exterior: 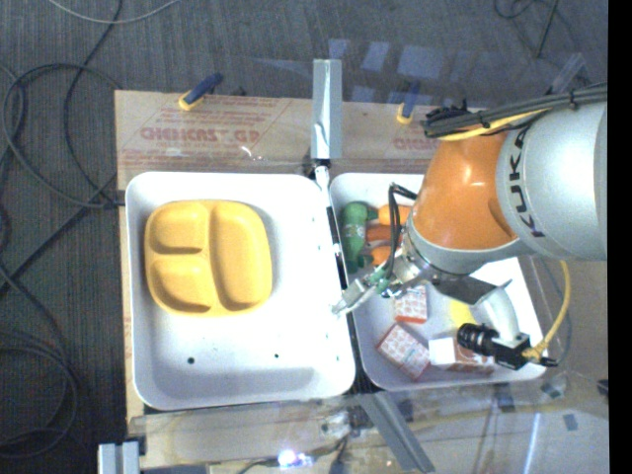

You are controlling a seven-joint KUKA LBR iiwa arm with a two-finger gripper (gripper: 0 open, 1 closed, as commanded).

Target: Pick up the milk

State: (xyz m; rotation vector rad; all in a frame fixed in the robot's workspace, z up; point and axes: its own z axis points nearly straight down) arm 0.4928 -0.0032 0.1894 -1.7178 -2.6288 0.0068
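In the right bin (439, 375), two small white-and-red cartons lie close together, one (412, 306) by the arm's wrist and one (402, 350) nearer the front wall. Either could be the milk; I cannot tell which. A white bottle (497, 311) with a dark cap lies to their right. My gripper (367, 289) hangs low at the right bin's left side, close to the wall between the bins and just left of the upper carton. Nothing can be seen held in it. The orange wrist (459, 200) hides the middle of the bin.
A yellow divided plate (209, 255) lies in the left bin (237, 363). A green item (354, 221) and orange items (380, 233) sit at the right bin's back left. Something yellow (460, 312) lies beside the bottle. The arm covers the right bin's back right.
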